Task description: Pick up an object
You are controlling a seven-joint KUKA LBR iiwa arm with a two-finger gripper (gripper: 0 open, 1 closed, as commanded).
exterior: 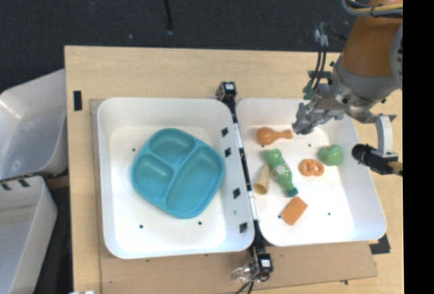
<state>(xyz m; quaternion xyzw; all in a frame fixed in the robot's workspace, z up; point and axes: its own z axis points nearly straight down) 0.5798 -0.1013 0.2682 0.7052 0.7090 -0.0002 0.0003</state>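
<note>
The right bin (pixel 352 218) holds several small items. An orange drumstick-shaped toy (pixel 272 135) lies at its upper left. Below it is a green bottle (pixel 281 171) with a beige cone (pixel 262 179) beside it. An orange pretzel (pixel 311 167) and a green apple-like toy (pixel 331 154) lie to the right, and an orange block (pixel 294 210) sits lower down. My gripper (pixel 303 122) hangs over the bin's upper part, just right of the drumstick toy's thin end. Nothing shows between its fingers.
The left bin (pixel 115 232) carries a blue divided plate (pixel 178 171). A raised divider with black clips (pixel 239 171) runs between the bins. The arm's grey and orange body (pixel 369 55) fills the upper right. A white box (pixel 27 130) stands off the bench's left.
</note>
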